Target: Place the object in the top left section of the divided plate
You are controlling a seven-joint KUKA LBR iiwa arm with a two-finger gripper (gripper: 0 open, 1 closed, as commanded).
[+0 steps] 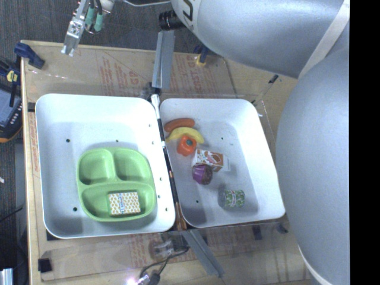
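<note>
Gripper (76, 25): top left, above the bench beyond the bins, well apart from every object; nothing sits between its fingers; open or closed, I cannot tell at this size.

Left bin (53, 159): holds the green plate (89, 170), three sections; the two small upper sections look bare; the wide lower section carries a flat patterned packet (124, 203).

Top left section (98, 166): the goal; nothing lies in it.

Right bin (255, 159): a cluster near its middle; a sausage (179, 124) at the top, touching a banana (185, 135) just below it; an orange fruit (186, 145) against the banana; a small carton (210, 159) to the right and below; a purple cup (202, 174) touching the carton; a green can (232, 198) lowest, a little apart.

Arm (309, 129): its grey bulk covers the right side and the top of the view.

Task's object: the task does not name it; I judge it is either the packet, already on the plate but in the wrong section, or one of the right bin's things; I cannot tell which.

Progress: not done, as I read it; the goal section is bare and the gripper carries nothing; a full pick, carry and release are left.
</note>
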